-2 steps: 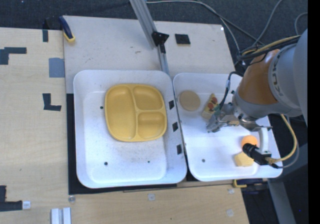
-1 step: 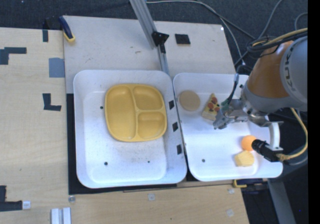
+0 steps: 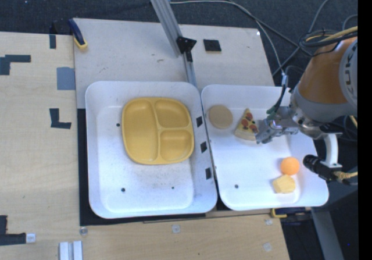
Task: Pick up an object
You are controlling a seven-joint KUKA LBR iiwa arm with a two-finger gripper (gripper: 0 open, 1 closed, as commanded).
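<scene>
The right bin [image 3: 256,192] holds a round tan cookie [image 3: 220,116], a pizza slice [image 3: 246,124], an orange ball [image 3: 290,166] and a pale yellow chunk [image 3: 284,184]. My gripper [image 3: 264,135] hangs low over this bin, just right of the pizza slice and touching or nearly touching its right edge. The grey arm with its orange band [image 3: 325,78] comes in from the right above it. In the left bin [image 3: 104,154] lies a yellow divided plate [image 3: 157,130].
A slanted metal bar [image 3: 165,11] crosses the back of the bench and ends at a black clamp between the bins. Cables run across the dark floor behind. A blue and yellow clamp [image 3: 77,34] sits at the back left corner.
</scene>
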